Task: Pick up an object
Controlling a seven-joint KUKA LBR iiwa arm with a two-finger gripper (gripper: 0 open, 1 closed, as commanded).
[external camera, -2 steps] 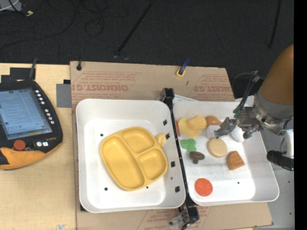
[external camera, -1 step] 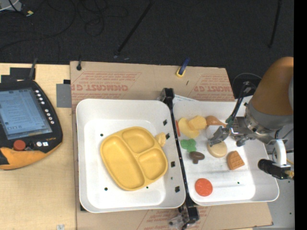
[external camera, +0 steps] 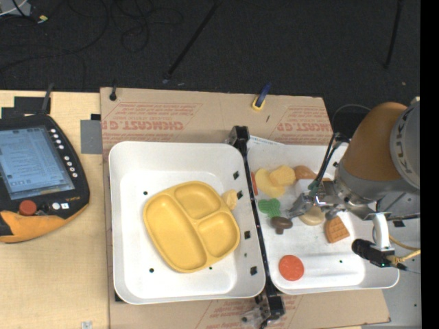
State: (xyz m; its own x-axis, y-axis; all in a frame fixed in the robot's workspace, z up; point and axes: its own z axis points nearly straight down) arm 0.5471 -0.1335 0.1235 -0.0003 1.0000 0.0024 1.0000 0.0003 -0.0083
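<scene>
Reaching in from the right, the arm [external camera: 374, 149] hangs its jaws [external camera: 310, 204] low over the right bin [external camera: 329, 273], among small toy foods: a yellow piece [external camera: 278, 178], a green piece [external camera: 269, 206], a brown cracker [external camera: 336, 230] and a red disc [external camera: 291, 267]. Whether the jaws grip anything, I cannot tell. The left bin [external camera: 137, 177] holds a yellow divided plate [external camera: 192, 225].

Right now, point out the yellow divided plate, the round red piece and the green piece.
yellow divided plate [external camera: 192, 225]: camera view, its centre ridge.
round red piece [external camera: 291, 267]: camera view, middle of its top.
green piece [external camera: 269, 207]: camera view, its middle.
</scene>
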